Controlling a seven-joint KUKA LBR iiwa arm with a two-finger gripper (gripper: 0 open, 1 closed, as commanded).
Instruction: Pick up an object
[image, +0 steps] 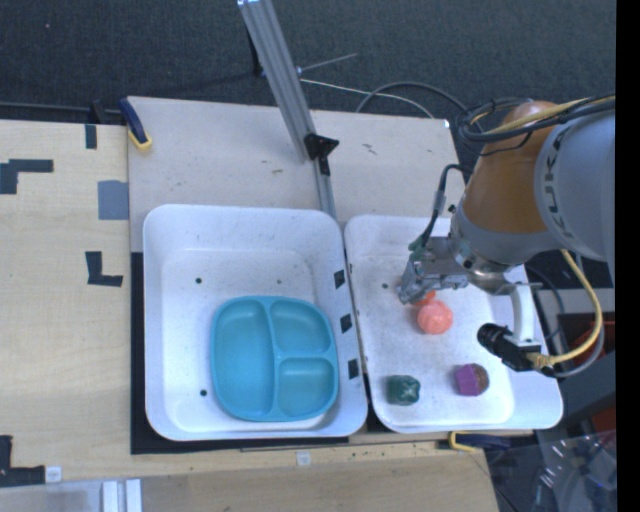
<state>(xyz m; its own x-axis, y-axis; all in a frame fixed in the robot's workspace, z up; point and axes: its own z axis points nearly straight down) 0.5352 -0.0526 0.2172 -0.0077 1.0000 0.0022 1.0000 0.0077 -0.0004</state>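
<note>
White plastic forms two shallow bins set side by side on a pale bench (230, 160), seen from above at a slant. The left bin (165, 300) holds a light blue divided plate (272, 357) with three compartments, lying flat toward the near edge of that bin. The right bin (375, 330) touches the left bin along its long side and holds three small objects. An orange-pink ball (435, 318) sits near the middle of the right bin. Nearer the camera than the ball, a dark green lump (403, 389) lies by the front wall of the right bin, and a purple object (470, 379) lies beside the green lump, farther from the left bin.

A grey robot arm (560, 190) with an orange band reaches over the right bin from the side away from the left bin. Its end effector (418, 290) hangs low over the right bin, just beside the orange-pink ball, on the side of the ball facing the left bin and slightly farther from the camera. Whether the end effector touches the ball cannot be told, and whether it is released or clenched cannot be told either.

A slanted metal pole (285, 80) crosses the bench beyond the bins, ending near where the two bins meet.
</note>
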